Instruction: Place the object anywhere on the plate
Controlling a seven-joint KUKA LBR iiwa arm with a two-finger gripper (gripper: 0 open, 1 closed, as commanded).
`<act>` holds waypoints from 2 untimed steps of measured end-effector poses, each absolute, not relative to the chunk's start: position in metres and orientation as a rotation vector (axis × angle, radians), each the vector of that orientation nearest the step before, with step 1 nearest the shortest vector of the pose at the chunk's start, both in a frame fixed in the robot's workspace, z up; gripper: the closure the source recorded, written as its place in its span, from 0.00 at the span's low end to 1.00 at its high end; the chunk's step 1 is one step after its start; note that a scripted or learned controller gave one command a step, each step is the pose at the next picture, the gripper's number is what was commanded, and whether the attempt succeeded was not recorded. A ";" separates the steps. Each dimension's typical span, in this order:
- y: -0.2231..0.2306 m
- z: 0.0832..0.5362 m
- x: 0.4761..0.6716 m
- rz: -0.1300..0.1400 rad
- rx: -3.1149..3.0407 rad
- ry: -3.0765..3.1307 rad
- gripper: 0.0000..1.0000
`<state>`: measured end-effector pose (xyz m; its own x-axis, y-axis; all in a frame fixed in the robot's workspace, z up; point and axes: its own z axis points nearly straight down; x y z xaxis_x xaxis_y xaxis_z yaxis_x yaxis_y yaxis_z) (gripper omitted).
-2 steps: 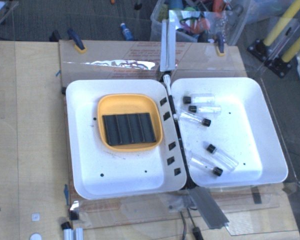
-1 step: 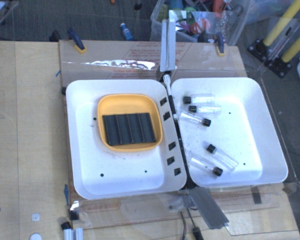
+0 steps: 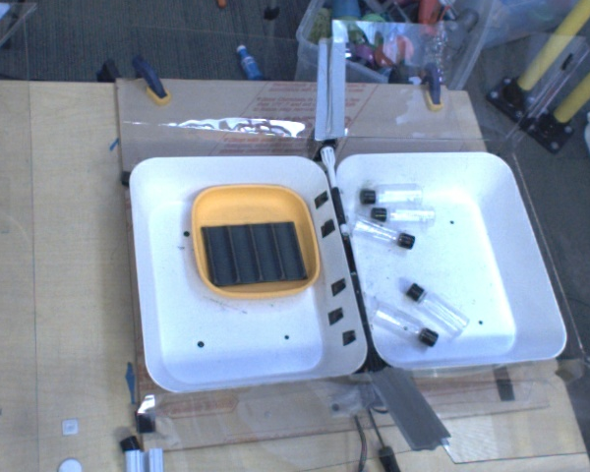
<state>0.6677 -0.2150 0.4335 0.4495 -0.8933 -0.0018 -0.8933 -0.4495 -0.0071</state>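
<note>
The pale wooden worktop [image 3: 49, 264] carried two shallow white plastic bins side by side, their inner edges touching along a seam marked with small black tabs. The left white bin [image 3: 167, 347] held a yellow-orange square plate with rounded corners [image 3: 254, 205], set in its upper middle. On that plate lay a dark grey ribbed rectangular insert [image 3: 254, 253], covering most of its floor and tilted slightly.

The right white bin [image 3: 511, 264] held the task's things: five clear glass vials with black caps, scattered across its left half and all lying on their sides, well apart from the plate. One capped vial [image 3: 390, 197] lay nearest the top; just below it lay a second vial [image 3: 405, 214]; a third vial [image 3: 383, 233] lay slanted close to the seam. Lower down, a fourth vial [image 3: 435, 306] and a fifth vial [image 3: 403, 326] lay near each other; the clear glass made their outlines hard to trace, so they may have been touching.

I could not tell the state of the hand, nor how the vials lay relative to it.
</note>
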 end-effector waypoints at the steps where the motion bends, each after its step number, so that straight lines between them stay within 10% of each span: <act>1: -0.212 0.435 0.668 -0.006 -2.917 1.154 1.00; 2: -0.215 0.435 0.668 -0.005 -3.071 0.638 1.00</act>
<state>0.6680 -0.2155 0.4346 0.9172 -0.3984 0.0024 -0.3984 -0.9172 -0.0051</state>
